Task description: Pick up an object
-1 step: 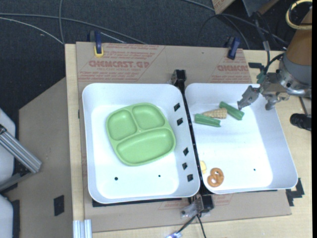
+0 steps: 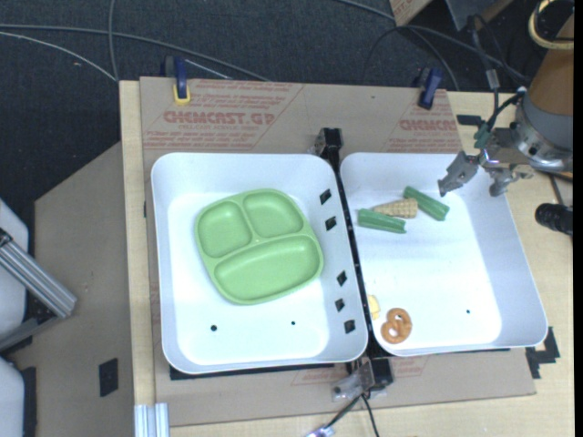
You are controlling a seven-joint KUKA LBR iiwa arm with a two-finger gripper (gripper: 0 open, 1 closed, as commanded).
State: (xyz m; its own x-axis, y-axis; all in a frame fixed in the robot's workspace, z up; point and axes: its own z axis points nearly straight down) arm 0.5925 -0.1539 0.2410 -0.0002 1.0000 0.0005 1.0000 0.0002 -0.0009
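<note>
Inside the right bin (image 2: 510, 271), a green bean pod (image 2: 381, 221) lies crosswise, nearly level; tool (image 2: 474, 176) hovers beside it, fingers spread, holding nothing

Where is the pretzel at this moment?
The pretzel lies in the right bin, near its front left corner, beside a small yellow piece.

Right bin (image 2: 510, 271) has all the grabbable stuff. Far part: green stick (image 2: 381, 221) lying flat, roughly left-right, w/ a tan cone (image 2: 398, 209) just behind it, touching or nearly. Another green piece (image 2: 426, 203) sits at the cone's right end, angled diagonally. Near-left corner: small brown pretzel (image 2: 397, 325) lying flat, plus a tiny yellow bit (image 2: 373, 307) right by the bin wall, just far-left of the pretzel. Too small to tell what the yellow bit is.
</note>
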